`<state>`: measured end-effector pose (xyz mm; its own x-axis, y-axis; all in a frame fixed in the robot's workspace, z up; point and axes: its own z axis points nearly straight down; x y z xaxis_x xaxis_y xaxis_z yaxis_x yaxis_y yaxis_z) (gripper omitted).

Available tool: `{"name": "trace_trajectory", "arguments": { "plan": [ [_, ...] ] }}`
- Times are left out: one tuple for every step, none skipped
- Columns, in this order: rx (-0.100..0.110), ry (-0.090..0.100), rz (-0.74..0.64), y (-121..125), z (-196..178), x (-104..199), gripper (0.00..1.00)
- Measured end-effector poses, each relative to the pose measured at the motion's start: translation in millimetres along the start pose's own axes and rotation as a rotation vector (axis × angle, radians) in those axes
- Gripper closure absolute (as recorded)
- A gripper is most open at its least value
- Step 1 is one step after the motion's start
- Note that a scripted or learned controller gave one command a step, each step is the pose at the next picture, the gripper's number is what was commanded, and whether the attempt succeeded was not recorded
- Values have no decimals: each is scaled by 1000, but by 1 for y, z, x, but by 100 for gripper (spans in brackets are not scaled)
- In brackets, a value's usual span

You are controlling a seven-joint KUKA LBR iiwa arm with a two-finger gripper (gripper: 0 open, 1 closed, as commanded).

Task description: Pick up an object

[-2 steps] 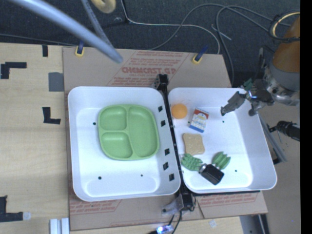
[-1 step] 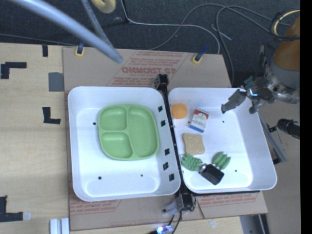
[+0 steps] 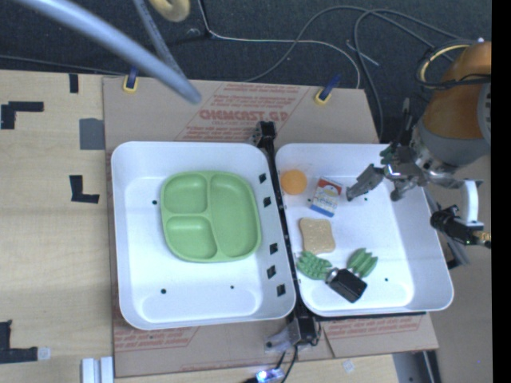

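The nearest candidate for pickup is the small red, white and blue carton (image 3: pixel 325 196), which lies flat on the floor of the right bin (image 3: pixel 399 238), just beyond the fingertips of the gripper (image 3: pixel 361 185) on the side away from the arm and slightly toward the front. An orange ball (image 3: pixel 294 182) rests farther out in the same direction, near the bin's left wall. A tan slice of bread (image 3: pixel 317 234) lies frontward of the fingertips, past the carton. Farther frontward still are a green leafy piece (image 3: pixel 314 266), a green pea pod (image 3: pixel 362 261) and a black block (image 3: pixel 347 285), the block touching the leafy piece. The gripper sits over the rear part of the right bin, its dark fingers extended toward the carton; nothing shows between them, and how far apart they stand cannot be told. The left bin (image 3: pixel 136 238), well apart from the gripper across the central divider, holds a green divided plate (image 3: pixel 211 216).
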<state>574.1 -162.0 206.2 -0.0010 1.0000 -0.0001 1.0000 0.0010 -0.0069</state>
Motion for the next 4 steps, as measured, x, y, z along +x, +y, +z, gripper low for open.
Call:
{"name": "trace_trajectory", "arguments": {
  "plan": [
    [1, 0, 0, 2, 64, -2, 0],
    [-4, -1, 0, 2, 117, -1, 0],
    [-7, 3, -2, 3, 104, 0, 100],
    [-7, 1, 0, 6, 62, 1, 100]
  ]
}}
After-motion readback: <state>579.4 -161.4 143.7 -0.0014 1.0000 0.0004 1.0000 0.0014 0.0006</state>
